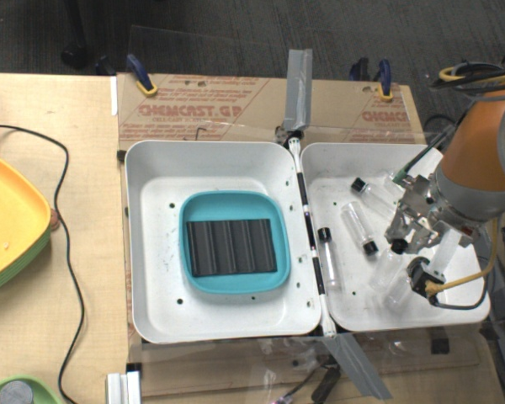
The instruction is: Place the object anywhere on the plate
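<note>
Nearest in the right bin [353,314], close to its near right side, a clear plastic tube [393,286] lies faint against the white floor, just left of the black cable end hanging from my wrist. A little farther back my gripper [401,236] is down over the right half of this bin; I cannot tell how it is set or whether anything sits in it. Just left of it lies a clear vial with a black cap [358,228], and left again, hard against the dividing wall, another black-capped vial [328,259] runs near to far. Farther back, toward the far side of the bin, a third capped vial [366,186] rests beside my wrist. Across the divide, well apart from all of them, the teal plate [234,244] with its dark ribbed centre sits in the middle of the left bin [151,225].
</note>
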Robot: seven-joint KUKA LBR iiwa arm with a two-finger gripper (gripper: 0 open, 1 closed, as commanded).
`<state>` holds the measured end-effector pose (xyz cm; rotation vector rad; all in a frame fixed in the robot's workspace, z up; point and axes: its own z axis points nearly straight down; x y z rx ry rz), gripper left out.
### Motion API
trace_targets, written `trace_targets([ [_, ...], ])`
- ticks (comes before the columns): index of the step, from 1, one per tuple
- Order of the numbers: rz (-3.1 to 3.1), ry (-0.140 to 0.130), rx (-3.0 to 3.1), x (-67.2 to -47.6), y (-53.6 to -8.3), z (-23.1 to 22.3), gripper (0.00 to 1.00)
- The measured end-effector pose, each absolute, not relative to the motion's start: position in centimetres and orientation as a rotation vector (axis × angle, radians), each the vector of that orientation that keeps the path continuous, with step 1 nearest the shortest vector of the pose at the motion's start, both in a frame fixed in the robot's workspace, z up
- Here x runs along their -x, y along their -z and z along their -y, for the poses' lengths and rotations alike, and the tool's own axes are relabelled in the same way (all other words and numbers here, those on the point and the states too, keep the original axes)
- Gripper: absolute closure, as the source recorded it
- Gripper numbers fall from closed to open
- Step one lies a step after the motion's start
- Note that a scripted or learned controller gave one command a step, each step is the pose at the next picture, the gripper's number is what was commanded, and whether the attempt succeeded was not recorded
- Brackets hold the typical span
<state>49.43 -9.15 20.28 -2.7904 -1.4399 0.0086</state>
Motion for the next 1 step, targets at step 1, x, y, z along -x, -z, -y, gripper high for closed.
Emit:
trace_targets([
  [1,1.44,-0.008,2.791,-49.43,-20.29,9.15,0.0],
])
